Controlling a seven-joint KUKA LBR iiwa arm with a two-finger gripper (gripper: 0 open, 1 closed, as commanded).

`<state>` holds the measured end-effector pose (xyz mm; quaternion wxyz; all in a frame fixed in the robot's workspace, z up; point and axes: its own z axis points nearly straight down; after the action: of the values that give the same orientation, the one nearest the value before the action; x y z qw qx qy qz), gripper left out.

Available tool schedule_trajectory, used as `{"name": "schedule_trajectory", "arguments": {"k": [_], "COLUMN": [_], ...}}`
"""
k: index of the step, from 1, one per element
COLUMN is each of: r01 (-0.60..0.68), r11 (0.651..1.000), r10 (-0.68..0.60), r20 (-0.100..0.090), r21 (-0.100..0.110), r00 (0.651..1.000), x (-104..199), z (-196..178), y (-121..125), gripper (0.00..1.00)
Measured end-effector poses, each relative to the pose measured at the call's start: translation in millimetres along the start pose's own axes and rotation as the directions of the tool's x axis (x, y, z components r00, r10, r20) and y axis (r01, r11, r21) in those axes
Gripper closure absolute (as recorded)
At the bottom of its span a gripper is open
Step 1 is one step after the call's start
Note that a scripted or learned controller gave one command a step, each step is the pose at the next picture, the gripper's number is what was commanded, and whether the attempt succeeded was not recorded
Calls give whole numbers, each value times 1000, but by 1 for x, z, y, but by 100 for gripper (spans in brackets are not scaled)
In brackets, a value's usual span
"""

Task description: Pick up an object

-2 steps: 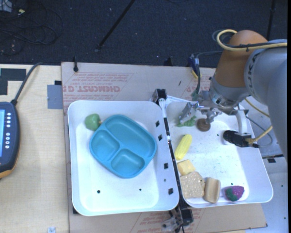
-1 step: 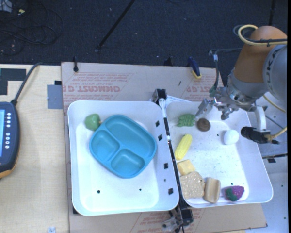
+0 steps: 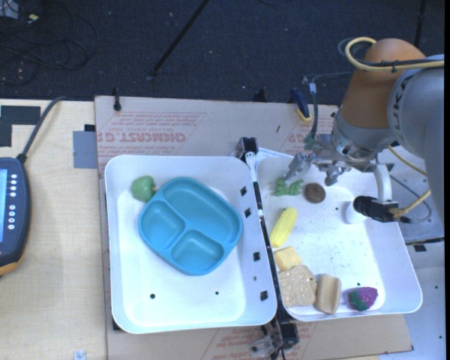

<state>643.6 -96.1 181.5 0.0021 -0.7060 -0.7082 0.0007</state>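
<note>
I saw gripper (image 3: 315,169) over right bin (image 3: 394,257), fingers spread, nothing held, near broccoli (image 3: 288,187) and brown ball (image 3: 313,193).

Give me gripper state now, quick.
Gripper: cannot be told; it hangs at the far end of the right bin, above the green item and the brown item. Nothing seen between its fingers.

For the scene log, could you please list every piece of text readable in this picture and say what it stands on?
Red print on the cardboard sheet behind the left bin: upside down and blurred, a large word and smaller lines, not legible.
Screen of the handheld pendant at the left edge: too small to read.
Nothing else carries readable text.
</note>
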Motion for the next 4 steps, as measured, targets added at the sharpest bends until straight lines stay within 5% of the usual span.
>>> {"name": "schedule_trajectory", "arguments": {"k": [1, 2, 3, 4], "r01": [0, -5, -7, 0], "r11": [1000, 1000, 1000, 1000], "r10": [0, 5, 7, 0], "r20": [0, 3, 0, 2], "r21": [0, 2, 0, -5], "r00": [1000, 1000, 1000, 1000], "x": [31, -11, 8, -3], "z": [-6, 37, 96, 94], "y": [-2, -1, -52, -7], "gripper": [0, 0, 0, 0]}}
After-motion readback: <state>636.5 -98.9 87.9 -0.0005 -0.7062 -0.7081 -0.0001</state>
